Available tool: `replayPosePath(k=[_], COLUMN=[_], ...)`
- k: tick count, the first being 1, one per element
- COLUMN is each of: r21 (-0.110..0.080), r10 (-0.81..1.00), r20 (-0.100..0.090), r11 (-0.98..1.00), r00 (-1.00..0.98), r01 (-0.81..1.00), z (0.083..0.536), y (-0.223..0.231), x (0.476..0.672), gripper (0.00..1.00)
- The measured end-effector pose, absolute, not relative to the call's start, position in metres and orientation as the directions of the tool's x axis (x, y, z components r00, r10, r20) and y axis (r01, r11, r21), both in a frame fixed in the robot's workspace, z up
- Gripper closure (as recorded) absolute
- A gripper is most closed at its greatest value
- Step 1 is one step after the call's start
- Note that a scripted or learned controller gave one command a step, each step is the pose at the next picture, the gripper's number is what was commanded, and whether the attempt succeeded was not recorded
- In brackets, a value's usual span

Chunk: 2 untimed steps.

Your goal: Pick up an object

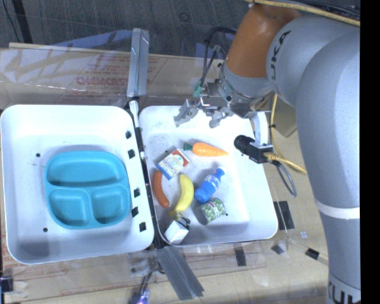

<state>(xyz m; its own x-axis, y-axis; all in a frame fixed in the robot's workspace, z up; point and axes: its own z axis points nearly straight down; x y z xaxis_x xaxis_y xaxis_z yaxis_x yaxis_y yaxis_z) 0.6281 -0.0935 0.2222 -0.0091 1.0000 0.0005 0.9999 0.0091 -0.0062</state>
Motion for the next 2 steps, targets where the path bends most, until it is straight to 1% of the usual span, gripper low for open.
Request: replayPosePath(k=[1,2], r21=[-0.003,-0.006], r10=[1.0,1.0], r20=[0.002,0.001], r11=[-0.022,-0.016], r00=[0.022,0.016], r01=[1.0,1.0], z=[0.0923,0.102], y=[-0.1941,-0.1937], x=[0.6092,0.6092], gripper=[0.0,1.0])
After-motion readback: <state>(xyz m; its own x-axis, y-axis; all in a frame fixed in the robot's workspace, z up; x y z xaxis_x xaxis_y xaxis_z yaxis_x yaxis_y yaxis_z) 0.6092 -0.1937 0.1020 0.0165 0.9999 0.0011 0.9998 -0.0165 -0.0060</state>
